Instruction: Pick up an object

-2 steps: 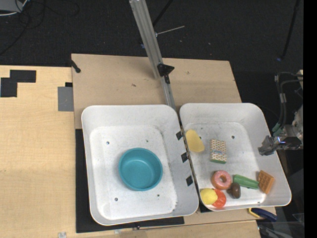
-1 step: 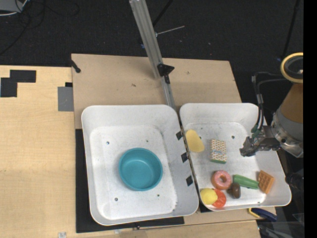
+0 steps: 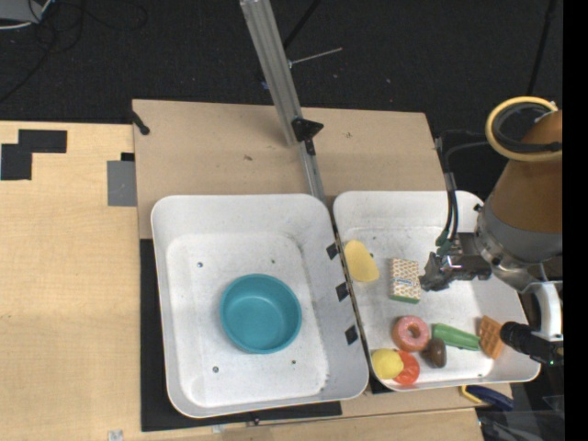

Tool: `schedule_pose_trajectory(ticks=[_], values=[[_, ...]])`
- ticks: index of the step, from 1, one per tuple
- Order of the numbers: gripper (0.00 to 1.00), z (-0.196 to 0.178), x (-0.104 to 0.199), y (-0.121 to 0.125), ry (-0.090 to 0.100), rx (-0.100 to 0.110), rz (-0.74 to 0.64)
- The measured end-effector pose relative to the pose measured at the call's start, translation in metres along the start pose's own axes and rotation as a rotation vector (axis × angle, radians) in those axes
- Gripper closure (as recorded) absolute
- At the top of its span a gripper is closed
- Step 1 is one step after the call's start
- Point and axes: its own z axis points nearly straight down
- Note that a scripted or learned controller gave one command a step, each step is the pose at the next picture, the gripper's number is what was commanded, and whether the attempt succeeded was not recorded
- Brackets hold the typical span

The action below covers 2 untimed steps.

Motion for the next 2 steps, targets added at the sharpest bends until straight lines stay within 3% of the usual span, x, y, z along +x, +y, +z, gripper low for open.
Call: schedule_pose_trajectory(ticks=[2], values=[[1.00,-0.002,0.114,0.002,0.001,0.002,-0.002]])
